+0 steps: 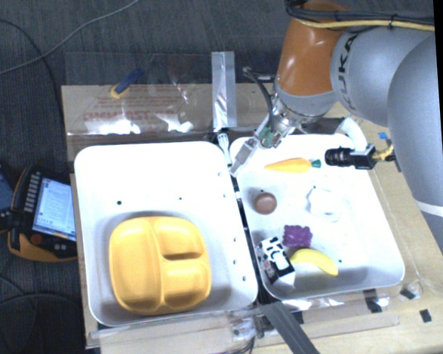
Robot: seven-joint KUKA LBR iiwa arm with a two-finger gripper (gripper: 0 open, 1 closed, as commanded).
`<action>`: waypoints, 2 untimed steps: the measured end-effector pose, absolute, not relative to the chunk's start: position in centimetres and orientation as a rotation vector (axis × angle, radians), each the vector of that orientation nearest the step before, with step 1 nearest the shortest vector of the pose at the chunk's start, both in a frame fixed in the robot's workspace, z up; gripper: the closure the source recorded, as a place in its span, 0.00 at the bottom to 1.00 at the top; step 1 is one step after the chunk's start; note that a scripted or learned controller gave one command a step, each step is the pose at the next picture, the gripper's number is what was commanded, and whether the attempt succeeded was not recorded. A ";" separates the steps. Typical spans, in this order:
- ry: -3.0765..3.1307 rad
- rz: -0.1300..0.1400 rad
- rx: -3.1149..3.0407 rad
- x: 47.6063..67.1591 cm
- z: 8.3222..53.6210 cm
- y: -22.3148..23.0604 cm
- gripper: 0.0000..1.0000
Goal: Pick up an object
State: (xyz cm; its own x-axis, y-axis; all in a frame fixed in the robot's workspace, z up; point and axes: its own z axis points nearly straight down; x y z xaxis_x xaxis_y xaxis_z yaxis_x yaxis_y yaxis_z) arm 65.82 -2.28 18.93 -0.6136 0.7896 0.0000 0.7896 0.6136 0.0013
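Note:
The right bin holds an orange carrot near its far side and a small brown ball to the left. Toward the front lie a purple grape bunch, a yellow banana and a black-and-white object. My gripper hangs over the bin's far left corner, slanting down to the left. It is just left of the carrot and above the brown ball. I see nothing held in it.
The left bin holds a yellow divided tray at its front. A ridge separates the two bins. Clear plastic sheeting lies behind the bins. A handheld pendant sits off the bench at left.

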 end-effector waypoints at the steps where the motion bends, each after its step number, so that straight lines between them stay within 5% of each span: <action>1: 2.789 -0.001 1.445 65.2 18.4 -9.1 0.00; 2: 2.776 -0.007 1.481 66.5 8.9 -13.2 0.00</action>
State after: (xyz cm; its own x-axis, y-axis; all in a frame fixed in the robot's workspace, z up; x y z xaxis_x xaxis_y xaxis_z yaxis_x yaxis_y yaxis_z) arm 66.46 -13.23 8.88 -0.5571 0.8305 0.0024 0.8304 0.5571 -0.0060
